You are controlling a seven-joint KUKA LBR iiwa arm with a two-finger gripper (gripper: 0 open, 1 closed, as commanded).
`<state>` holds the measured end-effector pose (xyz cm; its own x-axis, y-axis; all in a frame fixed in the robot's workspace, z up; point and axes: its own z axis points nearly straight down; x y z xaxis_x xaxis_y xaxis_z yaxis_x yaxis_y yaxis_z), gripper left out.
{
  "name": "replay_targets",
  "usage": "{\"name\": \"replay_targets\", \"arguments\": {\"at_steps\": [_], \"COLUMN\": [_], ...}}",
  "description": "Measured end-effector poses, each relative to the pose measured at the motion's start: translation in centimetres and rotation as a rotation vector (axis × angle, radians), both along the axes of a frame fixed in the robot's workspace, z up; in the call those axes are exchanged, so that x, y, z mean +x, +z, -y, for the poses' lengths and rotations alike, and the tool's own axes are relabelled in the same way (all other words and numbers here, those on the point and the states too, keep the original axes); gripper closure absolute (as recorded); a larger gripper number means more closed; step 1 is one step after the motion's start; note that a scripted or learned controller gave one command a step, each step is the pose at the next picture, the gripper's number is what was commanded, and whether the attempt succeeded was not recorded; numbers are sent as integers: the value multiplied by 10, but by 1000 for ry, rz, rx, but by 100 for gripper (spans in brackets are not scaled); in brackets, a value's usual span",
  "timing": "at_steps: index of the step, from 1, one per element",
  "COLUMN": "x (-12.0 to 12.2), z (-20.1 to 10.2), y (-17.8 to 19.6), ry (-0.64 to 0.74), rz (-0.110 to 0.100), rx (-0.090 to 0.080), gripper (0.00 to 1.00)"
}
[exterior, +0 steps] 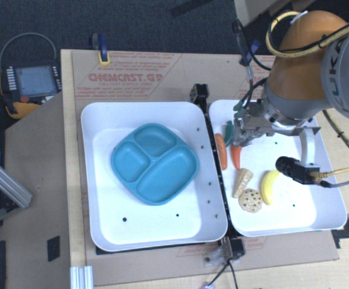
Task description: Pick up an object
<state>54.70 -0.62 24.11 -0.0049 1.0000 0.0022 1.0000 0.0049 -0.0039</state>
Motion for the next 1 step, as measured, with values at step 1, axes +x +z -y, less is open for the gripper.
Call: {"name": "replay_targets", "arguments": {"at_steps": [1], "x": [-12], "z": [-54], "y": [6], "ry": [2], "rz": [1], "rx": [1], "gripper": [100]}}
